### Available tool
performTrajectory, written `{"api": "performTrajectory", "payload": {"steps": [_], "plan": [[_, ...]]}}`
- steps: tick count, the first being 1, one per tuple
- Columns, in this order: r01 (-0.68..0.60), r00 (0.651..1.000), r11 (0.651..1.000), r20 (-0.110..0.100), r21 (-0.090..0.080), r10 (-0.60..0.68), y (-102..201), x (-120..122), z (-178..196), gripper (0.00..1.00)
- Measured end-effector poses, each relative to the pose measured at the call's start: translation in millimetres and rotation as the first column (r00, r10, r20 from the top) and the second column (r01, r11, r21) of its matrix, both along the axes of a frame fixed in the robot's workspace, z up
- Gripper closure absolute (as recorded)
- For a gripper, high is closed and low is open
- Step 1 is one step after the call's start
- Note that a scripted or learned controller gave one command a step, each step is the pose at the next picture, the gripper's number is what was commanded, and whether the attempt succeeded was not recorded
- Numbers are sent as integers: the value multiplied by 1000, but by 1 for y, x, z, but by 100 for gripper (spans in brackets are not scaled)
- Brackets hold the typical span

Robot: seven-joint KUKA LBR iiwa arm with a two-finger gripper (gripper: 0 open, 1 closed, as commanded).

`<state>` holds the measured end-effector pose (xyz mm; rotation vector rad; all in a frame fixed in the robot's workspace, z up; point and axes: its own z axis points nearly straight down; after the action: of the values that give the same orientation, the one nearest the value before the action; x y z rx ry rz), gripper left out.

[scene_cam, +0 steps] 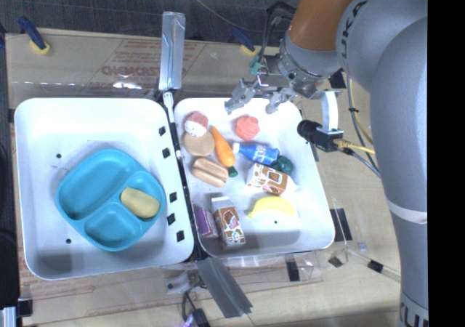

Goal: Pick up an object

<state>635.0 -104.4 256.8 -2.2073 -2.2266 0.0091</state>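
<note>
Camera view, jaws (256,102) spread, empty, just above pink ball (247,127)

Bright, even overhead light, mild softness throughout

The two white bins (29,173) come out nearly blown, brightest along their rims, and a clear sheet over the bench (109,64) throws pale glare streaks toward 11 o'clock. Shadows are soft and short: a grey patch lies under the blue divided plate (94,195) toward 6 o'clock. The dark backdrop at 12 o'clock stays dim. The arm (396,100) at 3 o'clock looms large and slightly unsharp.
</note>
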Motion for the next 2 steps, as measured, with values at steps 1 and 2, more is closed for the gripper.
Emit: {"api": "performTrajectory", "payload": {"steps": [1,2], "plan": [[131,991,991,-4,-1,-131,13,-8,-72,0],[76,997,997,18,0,-76,-7,-7,-150,0]]}}
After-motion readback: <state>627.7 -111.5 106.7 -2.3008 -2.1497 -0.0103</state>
